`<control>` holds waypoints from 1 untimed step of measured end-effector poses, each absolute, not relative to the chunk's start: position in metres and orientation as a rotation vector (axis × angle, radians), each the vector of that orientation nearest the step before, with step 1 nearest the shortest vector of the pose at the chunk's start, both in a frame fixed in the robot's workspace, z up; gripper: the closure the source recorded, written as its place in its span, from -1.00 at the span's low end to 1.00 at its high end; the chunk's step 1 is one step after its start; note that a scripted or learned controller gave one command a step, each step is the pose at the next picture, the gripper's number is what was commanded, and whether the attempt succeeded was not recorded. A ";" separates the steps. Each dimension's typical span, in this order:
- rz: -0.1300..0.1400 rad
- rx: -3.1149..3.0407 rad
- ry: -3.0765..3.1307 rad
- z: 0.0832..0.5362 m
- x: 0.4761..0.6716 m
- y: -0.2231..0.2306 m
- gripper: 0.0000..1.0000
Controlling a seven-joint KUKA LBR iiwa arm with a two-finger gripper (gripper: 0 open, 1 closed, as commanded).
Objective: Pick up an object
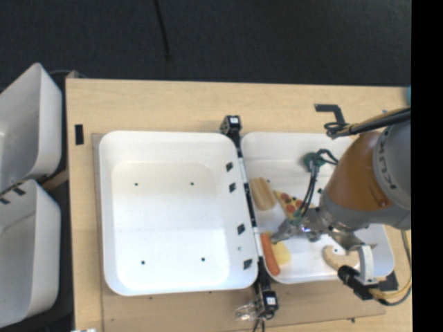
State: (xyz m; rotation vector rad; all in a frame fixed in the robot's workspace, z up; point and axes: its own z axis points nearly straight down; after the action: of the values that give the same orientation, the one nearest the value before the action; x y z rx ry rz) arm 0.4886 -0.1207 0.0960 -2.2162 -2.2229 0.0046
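Gripper (282, 232) sat low in the right bin (273, 147), just right of the orange carrot-like piece (269, 254) by the divider, probably lining up a grab; finger state: cannot tell.

no text, label, brand or number can be read anywhere. small black marks are seen on the bench (78, 134) and along the divider between the bins (242, 206), but nothing on them can be made out.
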 end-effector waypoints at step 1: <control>0.004 -2.228 -2.220 0.100 0.509 -0.196 -1.00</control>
State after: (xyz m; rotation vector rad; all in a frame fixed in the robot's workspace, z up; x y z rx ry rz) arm 0.5094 -0.1961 0.0998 -2.2280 -2.2196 0.0043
